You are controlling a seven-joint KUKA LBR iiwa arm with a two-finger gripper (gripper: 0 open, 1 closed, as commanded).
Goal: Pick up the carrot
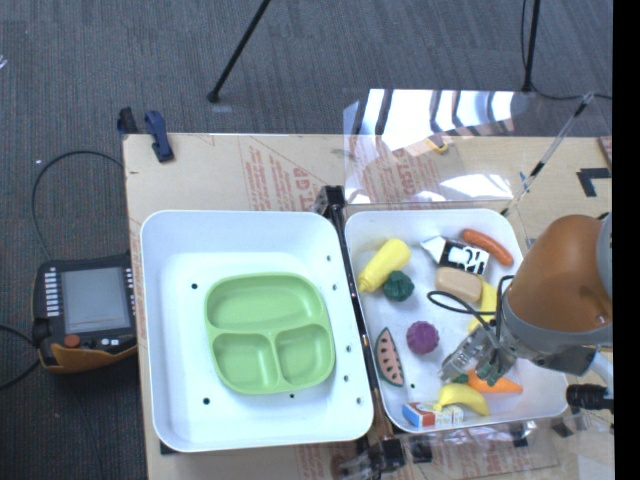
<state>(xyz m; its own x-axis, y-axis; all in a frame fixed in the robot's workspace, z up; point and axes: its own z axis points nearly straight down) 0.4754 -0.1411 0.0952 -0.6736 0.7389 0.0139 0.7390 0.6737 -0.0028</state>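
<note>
Honestly, gripper (470, 360) sits on the carrot (497, 383), can't tell its spread; banana (462, 398) at 7 o'clock could get snagged.

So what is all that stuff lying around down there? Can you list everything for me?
Shallow white bins: two, side by side on the bench.
Green compartment tray: one, left bin.
Yellow squash-like toy: one, right bin, upper left.
Dark green lump: one, beside it.
Purple berry-like toy: one, right bin, middle.
Watermelon slice: one, left edge.
Red sausage: one, top right.
Black-and-white carton: one, top.
Tan bread piece: one, centre right.
Yellow banana: one, bottom.
Orange carrot: one, at the gripper.
Handheld controller: one, on the floor, left.
Gripper: one, low over the carrot.
</note>
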